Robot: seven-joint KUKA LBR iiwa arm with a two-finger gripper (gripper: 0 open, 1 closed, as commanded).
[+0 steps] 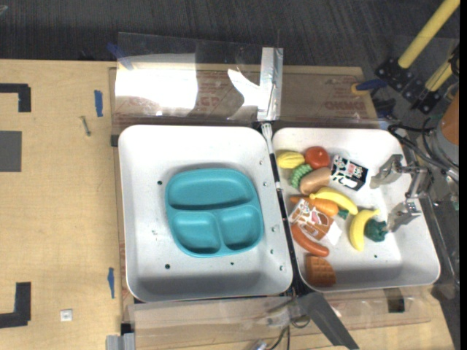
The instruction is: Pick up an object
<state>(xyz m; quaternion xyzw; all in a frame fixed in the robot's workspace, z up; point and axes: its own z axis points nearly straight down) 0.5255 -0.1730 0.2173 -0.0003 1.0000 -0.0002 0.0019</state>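
Observation:
The right bin [416, 268] holds a pile of toy food. A yellow lemon [289, 160], a red tomato [317, 156] and a black-and-white packet [349, 172] lie at its far side. A banana [334, 200], a carrot [325, 209], a printed snack packet [309, 221], a sausage [309, 245] and a brown waffle [319, 270] fill the left half. A second banana [357, 228] lies beside a green piece [376, 230]. My gripper [385, 199] hangs over the bin's right half, open, just right of that banana, with bare bin floor between its fingers.
The left bin [139, 159] carries a teal divided plate [213, 211]. A clear plastic sheet [190, 86] and a metal strip [268, 82] lie behind the bins. Yellow-handled tooling [430, 28] and cables stand at the far right by the arm.

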